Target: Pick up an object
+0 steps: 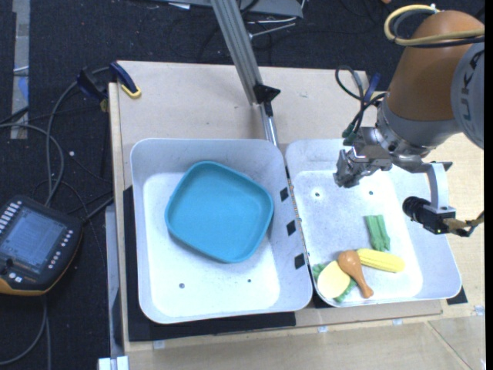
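Above the right bin (308, 156), the hand (348, 173) is hovering. Whether it is open cannot be told. Toy food (362, 264) is lying near the front.

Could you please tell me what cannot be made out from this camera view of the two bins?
- Gripper: too dark and small in the camera view to tell its state or whether it holds anything.
- Green piece under the yellow slice and wooden spoon: mostly covered, so unidentifiable.
- Right bin: its far right corner is hidden by the arm.

grey arm (431, 114), orange band (435, 48)
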`<state>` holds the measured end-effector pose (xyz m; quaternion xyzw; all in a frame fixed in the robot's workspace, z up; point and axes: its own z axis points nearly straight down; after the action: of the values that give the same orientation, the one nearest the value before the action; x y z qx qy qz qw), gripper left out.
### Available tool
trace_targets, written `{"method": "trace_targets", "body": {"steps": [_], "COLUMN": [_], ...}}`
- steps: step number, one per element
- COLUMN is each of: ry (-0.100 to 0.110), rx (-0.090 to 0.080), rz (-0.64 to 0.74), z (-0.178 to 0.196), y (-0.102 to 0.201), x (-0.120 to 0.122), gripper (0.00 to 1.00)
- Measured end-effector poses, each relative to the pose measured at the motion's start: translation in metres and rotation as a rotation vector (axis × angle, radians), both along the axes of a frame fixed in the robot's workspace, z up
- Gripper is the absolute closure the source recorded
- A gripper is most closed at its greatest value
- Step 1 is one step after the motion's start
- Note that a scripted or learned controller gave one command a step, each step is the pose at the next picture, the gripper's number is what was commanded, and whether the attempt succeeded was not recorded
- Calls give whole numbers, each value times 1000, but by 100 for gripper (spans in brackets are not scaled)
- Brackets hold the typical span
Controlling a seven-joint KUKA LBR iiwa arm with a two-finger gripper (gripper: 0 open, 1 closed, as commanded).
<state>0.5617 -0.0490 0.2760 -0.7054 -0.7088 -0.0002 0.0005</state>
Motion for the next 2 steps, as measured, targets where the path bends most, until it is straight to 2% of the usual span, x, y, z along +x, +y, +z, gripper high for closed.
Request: {"method": "trace_targets", "body": {"steps": [1,2], "ry": [0,1], "rx": [0,-1], "rz": [0,-1], "z": [-3,-13], "y": [56,95], "x": [9,21], "gripper": [100,100]}}
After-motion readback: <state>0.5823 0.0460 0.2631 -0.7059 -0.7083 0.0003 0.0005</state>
